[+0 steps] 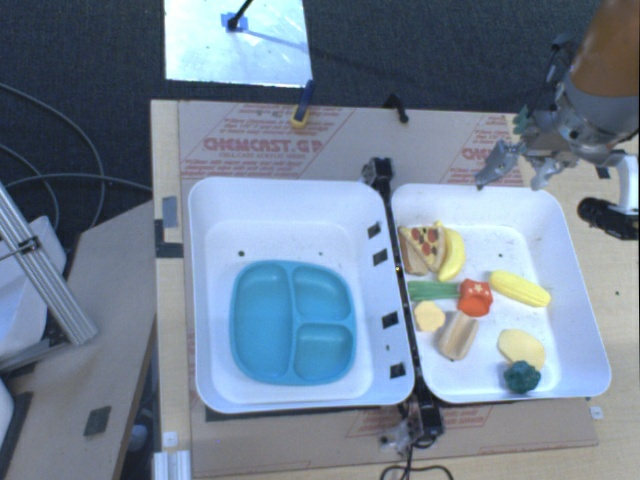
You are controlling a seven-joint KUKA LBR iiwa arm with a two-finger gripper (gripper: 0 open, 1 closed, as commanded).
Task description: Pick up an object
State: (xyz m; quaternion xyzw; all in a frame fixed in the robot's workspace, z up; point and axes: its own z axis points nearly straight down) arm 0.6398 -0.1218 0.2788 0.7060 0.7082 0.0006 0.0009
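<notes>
Bench point(250, 133) has two white bins, toy food in the right bin point(575, 268), my gripper point(518, 171) hovering over its back rim, fingers spread, holding nothing.

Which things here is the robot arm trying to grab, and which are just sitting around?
For the job:
gripper, fingers apart, above the right bin's back rim
pizza slice
banana
corn cob
tomato
broccoli
right bin holding the toy food

Just lying about:
blue divided plate
left bin
shiny sheet
</notes>
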